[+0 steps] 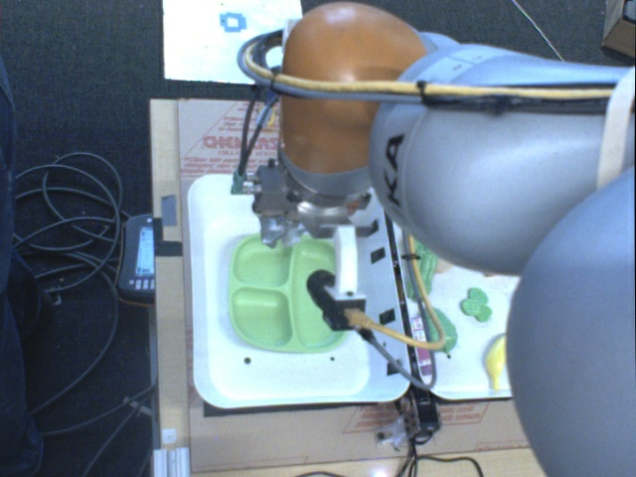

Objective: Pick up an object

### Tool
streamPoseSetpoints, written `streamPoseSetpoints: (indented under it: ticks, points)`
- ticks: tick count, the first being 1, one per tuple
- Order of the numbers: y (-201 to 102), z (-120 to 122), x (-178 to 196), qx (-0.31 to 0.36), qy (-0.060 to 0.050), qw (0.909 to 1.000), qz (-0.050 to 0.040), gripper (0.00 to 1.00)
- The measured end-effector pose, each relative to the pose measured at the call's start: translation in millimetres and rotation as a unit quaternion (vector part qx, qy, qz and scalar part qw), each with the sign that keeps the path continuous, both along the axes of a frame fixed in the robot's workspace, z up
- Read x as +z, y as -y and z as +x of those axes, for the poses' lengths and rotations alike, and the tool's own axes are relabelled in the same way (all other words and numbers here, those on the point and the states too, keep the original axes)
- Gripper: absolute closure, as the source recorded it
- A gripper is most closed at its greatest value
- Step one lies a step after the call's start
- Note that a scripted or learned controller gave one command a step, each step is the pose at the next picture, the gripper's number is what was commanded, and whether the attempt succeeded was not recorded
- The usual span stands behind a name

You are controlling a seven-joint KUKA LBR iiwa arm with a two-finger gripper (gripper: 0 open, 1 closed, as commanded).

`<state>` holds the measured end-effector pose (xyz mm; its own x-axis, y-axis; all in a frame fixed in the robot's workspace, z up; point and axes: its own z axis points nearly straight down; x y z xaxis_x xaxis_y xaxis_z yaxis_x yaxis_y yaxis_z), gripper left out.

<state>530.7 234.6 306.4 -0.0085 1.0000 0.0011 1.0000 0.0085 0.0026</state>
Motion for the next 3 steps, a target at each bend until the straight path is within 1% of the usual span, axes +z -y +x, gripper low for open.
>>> streamPoseSetpoints:
  ticks: [1, 2, 3]
  points:
    - [67.1, 7.7, -66.2, -0.007, -0.004, 1.0000, -0.0027, 1.00]
    - [31.5, -38.8, 68.3, 0.001, 0.005, 1.0000, 0.0040, 1.00]
    - [162.8, -37.8, -39.2, -0.010, -0.005, 0.9999, -0.0038, 1.00]
